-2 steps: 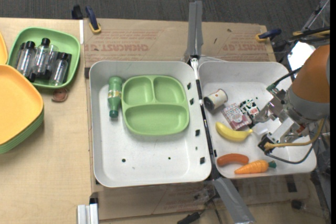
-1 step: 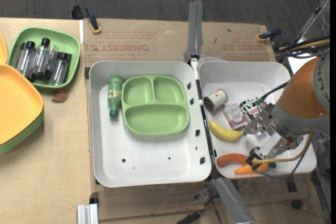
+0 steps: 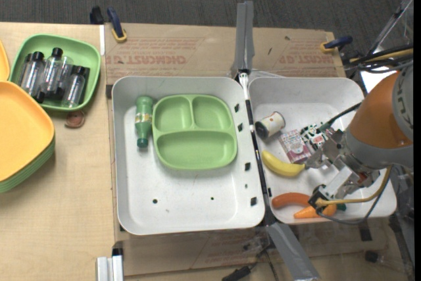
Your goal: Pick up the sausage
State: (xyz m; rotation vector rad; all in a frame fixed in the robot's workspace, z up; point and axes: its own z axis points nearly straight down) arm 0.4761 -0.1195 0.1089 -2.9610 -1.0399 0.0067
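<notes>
claw (image 3: pixel 322 197) low in right bin (image 3: pixel 329 92), touching sausage (image 3: pixel 288 200); finger spread can't tell.

orange plates (image 3: pixel 23 135): cut by left edge | arm (image 3: pixel 385 122): cut by right edge

Just one camera here, fixed up above the bench and looking down at a slant, far enough back to catch both white bins: left bin (image 3: pixel 131 207), right bin (image 3: pixel 342 92). Dark carpet fills the top, so it probably faces the bench's far side. The arm (image 3: pixel 385 122) enters at the right.
</notes>
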